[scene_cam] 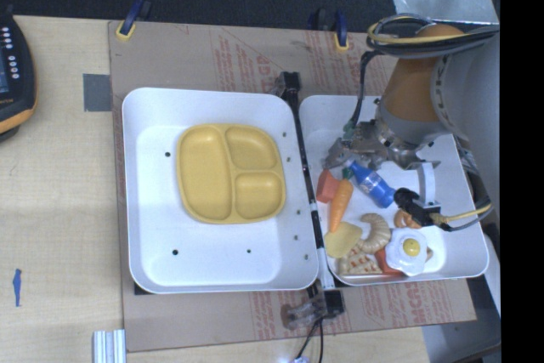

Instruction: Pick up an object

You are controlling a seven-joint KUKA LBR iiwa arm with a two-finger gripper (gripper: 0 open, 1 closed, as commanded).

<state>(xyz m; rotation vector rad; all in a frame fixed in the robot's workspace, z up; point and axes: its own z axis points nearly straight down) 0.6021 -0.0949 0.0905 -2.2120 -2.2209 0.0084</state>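
My tool hangs low in the right white bin, just above the blue plastic bottle and orange carrot. The yellow divided plate lies in the left bin.

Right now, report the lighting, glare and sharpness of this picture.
Camera view: even overhead light, bright glare washing out the left bin's floor; soft shadow under the arm across the right bin; the yellow tray is fairly sharp, the gripper murky and soft.

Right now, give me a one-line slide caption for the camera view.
Arm's gripper low over toy food in the right bin, beside a blue bottle; yellow divided plate in the left bin.
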